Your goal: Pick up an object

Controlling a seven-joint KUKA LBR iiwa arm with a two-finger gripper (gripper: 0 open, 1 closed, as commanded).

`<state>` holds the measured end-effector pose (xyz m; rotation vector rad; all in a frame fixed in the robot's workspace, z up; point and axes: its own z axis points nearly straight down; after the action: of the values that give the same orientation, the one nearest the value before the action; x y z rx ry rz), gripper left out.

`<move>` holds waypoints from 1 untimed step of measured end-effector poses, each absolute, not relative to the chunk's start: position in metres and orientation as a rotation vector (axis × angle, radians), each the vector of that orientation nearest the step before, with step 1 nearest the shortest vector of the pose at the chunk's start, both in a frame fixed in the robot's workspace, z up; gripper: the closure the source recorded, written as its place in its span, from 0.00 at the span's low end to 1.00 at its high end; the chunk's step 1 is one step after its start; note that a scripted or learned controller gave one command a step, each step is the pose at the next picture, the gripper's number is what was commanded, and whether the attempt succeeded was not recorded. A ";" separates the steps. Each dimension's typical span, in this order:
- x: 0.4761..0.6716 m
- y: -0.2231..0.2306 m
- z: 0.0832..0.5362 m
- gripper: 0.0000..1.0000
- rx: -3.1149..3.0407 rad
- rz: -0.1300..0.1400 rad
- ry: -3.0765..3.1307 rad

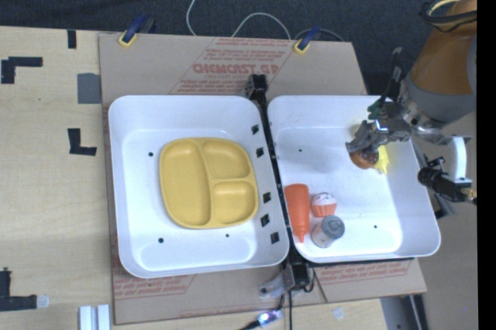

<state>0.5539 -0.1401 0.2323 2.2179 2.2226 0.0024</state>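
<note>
Camera view: gripper [370,141] sits low over the right side of the right bin [403,239], right on a small orange-and-yellow object [373,159], probably the pick target; can't tell if it's actually pinched. Carrot [297,212], cupcake toy [324,204] and grey knob piece [331,230] cluster near the front, clear of the approach. Yellow divided plate [208,183] lies alone in the left bin [132,166]
</note>
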 end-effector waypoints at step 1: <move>0.549 -0.090 0.220 1.00 2.220 -0.003 2.226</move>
<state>0.5488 -0.0903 0.2205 2.2196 2.2259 -0.0031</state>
